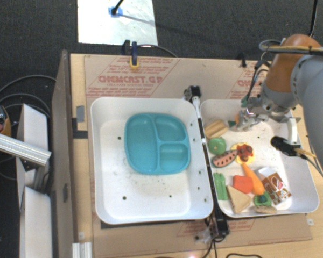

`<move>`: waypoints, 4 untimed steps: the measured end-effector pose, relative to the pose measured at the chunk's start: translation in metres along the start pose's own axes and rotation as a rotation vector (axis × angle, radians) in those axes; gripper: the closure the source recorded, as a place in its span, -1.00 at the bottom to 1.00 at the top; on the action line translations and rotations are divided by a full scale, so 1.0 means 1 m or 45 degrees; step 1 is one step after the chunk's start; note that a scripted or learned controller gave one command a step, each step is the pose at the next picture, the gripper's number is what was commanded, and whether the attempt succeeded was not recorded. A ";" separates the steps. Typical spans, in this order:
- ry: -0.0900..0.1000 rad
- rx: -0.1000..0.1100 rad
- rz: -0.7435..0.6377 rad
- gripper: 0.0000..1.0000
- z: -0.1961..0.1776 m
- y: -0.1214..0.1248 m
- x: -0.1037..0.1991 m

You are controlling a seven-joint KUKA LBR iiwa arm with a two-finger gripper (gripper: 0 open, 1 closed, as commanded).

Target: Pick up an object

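The left bin holds a teal tray with three compartments, lying flat near the bin's middle.

The right bin holds the toys. At its left side, just below the gripper, lies a tan block, long axis running left to right and tilted slightly up at the right. Below it sits a green ball, then a watermelon slice lying aslant, its higher end toward the right. Beside that is a red and yellow piece. A green bean lies along the bin's left wall, long axis running near to far. An orange carrot points down and to the right, crossing a red block. A tan wedge and a printed packet lie near the front edge.

The gripper is low over the far part of the right bin, to the right of the tan block and apart from it. Whether its jaws are open or closed cannot be told, and nothing is seen between them. The arm comes in from the right.
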State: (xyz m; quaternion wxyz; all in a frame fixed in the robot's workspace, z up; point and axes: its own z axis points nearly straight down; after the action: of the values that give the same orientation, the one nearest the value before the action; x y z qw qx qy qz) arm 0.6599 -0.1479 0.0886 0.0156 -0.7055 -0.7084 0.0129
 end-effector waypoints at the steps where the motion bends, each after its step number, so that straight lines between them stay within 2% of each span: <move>1: -0.007 -0.050 0.013 1.00 -0.012 -0.067 -0.064; 2: -0.006 -0.059 -0.002 1.00 -0.096 -0.082 -0.028; 3: -0.005 -0.055 0.001 -1.00 -0.092 -0.082 -0.029; 4: -0.002 -0.040 -0.003 -1.00 0.011 -0.015 0.015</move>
State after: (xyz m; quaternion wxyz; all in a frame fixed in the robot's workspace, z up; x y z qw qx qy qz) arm 0.6446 -0.1325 0.0783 0.0041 -0.7048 -0.7093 0.0023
